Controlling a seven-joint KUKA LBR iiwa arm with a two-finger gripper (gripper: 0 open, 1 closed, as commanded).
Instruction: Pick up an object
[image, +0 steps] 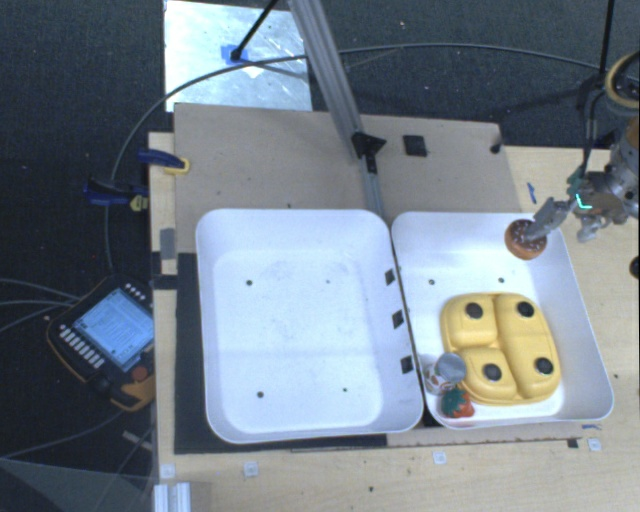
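Yellow moulded tray (501, 347) (four dark knobs), glossy white bin (580, 300)

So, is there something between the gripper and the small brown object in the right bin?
Nothing visible. The gripper is right at the small brown object by the right bin's far rim. The yellow tray lies nearer the camera, off that path.

A handheld control pendant (105, 340) with a lit screen lies on the dark floor left of the bench; blue-and-yellow clamps (160, 160) grip the bench's left edge
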